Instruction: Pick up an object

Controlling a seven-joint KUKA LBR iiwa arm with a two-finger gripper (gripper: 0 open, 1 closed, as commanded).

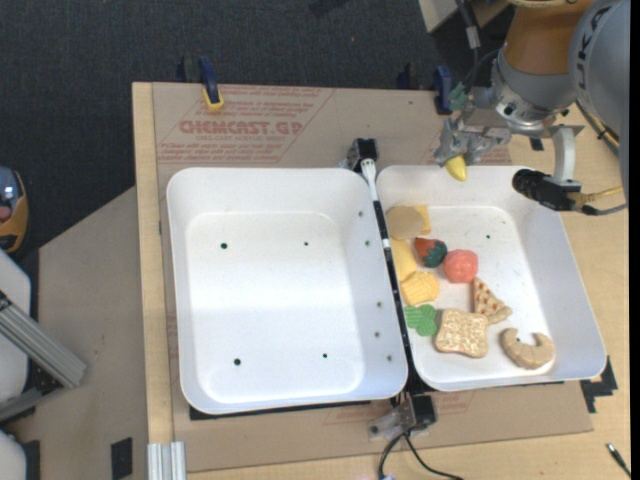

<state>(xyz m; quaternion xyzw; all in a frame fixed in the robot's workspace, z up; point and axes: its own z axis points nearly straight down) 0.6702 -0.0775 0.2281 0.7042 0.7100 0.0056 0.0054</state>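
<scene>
Jaws (458, 158) hang over the right bin's (560, 258) far rim, clamped on a yellow piece (457, 169), so the pick looks made; next comes a steady lift, grip firm.

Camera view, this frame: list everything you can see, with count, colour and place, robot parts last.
Left bin: 1, white, left half of the bench.
Right bin: 1, white, beside it, toy food along its left and near side.
Toy food in right bin: tan slice, yellow piece, red-and-green piece, pink-red round piece, green piece, toast, pizza wedge, curved tan piece.
Small yellow item: 1, between the fingers, over the right bin's far rim.
Clamps: 2, blue, far edge of the board.
Arm: 1, grey and orange, top right.
Gripper: 1, holding the yellow item.
</scene>
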